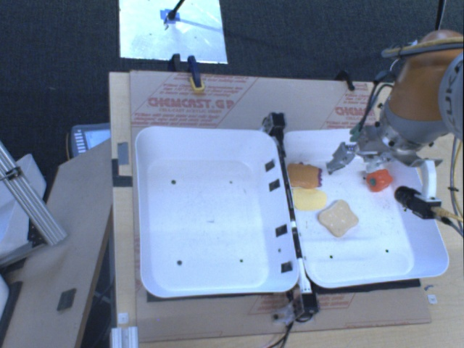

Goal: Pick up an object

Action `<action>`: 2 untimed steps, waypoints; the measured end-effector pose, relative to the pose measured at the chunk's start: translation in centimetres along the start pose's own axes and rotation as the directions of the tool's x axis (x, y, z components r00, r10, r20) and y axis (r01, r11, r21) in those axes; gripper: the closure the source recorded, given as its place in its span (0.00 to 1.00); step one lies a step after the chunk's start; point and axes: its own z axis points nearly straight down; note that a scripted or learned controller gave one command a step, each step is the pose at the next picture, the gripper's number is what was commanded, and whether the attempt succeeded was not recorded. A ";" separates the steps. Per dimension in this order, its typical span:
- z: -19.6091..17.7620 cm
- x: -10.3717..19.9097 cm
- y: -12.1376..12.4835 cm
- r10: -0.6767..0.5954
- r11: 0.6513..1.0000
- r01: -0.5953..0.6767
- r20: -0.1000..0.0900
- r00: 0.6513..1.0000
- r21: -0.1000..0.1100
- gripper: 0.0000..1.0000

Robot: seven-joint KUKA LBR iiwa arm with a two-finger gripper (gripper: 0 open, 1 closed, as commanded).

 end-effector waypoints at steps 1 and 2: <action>2.1 6.3 6.1 -0.008 1.000 0.008 -0.001 1.000 -0.005 0.00; 2.1 3.8 -2.3 0.005 1.000 -0.005 0.000 1.000 0.005 0.00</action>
